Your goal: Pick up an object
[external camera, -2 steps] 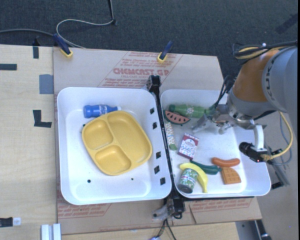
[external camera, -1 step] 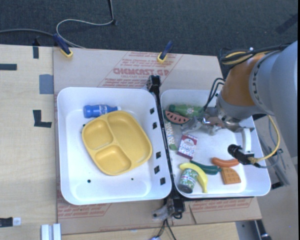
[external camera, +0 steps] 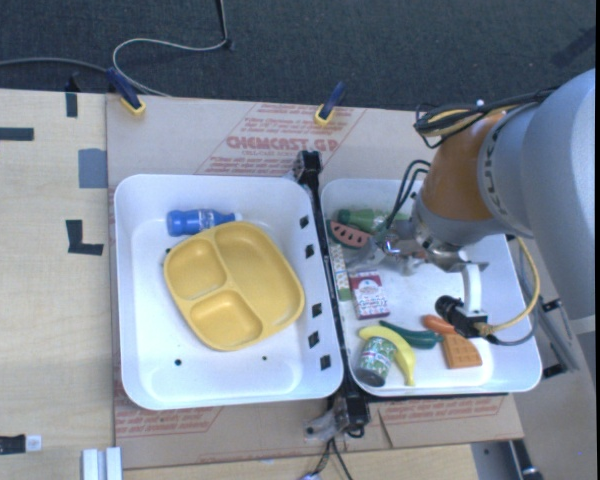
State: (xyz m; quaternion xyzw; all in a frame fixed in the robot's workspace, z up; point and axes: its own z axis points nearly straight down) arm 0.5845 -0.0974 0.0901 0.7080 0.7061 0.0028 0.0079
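My gripper (external camera: 393, 247) hangs low over the upper middle of the right bin (external camera: 510, 373), under the orange wrist band. Just to its left lie a watermelon-slice toy (external camera: 348, 235) and a green item (external camera: 357, 217). Below it sits a small red box (external camera: 368, 294). Along the bin's front lie a green can (external camera: 376, 359), a yellow banana (external camera: 406, 360), a green pepper (external camera: 412, 335), an orange carrot (external camera: 437, 323) and an orange cracker-like piece (external camera: 462, 353). The arm hides whatever lies directly beneath the gripper.
The left bin (external camera: 140, 368) holds a yellow divided plate (external camera: 233, 284) and a blue bottle (external camera: 195, 222) by its far wall. A black divider clip (external camera: 307, 165) sits between the bins. Cables hang from the arm over the right bin's right side.
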